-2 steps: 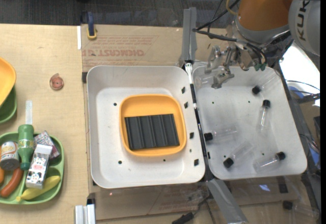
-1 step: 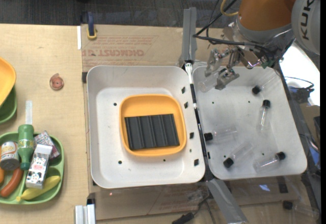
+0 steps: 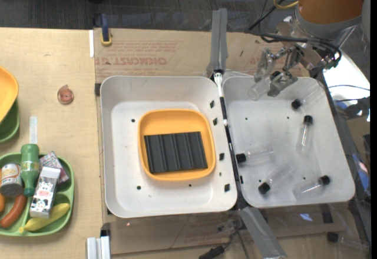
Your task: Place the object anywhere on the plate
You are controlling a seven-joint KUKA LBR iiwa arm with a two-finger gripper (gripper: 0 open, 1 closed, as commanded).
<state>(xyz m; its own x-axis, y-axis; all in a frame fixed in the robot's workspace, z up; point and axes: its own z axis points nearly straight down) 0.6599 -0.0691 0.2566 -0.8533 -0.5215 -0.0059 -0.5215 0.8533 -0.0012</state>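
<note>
A yellow plate [image 3: 174,119] lies in the middle of the left bin [image 3: 118,134], with a black ridged pad [image 3: 177,152] covering its bottom. Several clear vials with black caps lie scattered in the right bin [image 3: 283,134], among them one upright-looking vial [image 3: 305,132] at the right and one [image 3: 310,186] near the front right corner. My gripper [image 3: 275,78] hangs over the back left part of the right bin. A clear, vial-like shape [image 3: 257,90] shows just left of and below it; whether it is gripped is unclear.
A green tray [image 3: 62,216] of toy food sits at the front left of the bench, beside a yellow bowl [image 3: 7,96] and a small pink item [image 3: 66,95]. Flat cardboard [image 3: 153,55] lies behind the bins. A grey divider bar [image 3: 218,40] rises between them.
</note>
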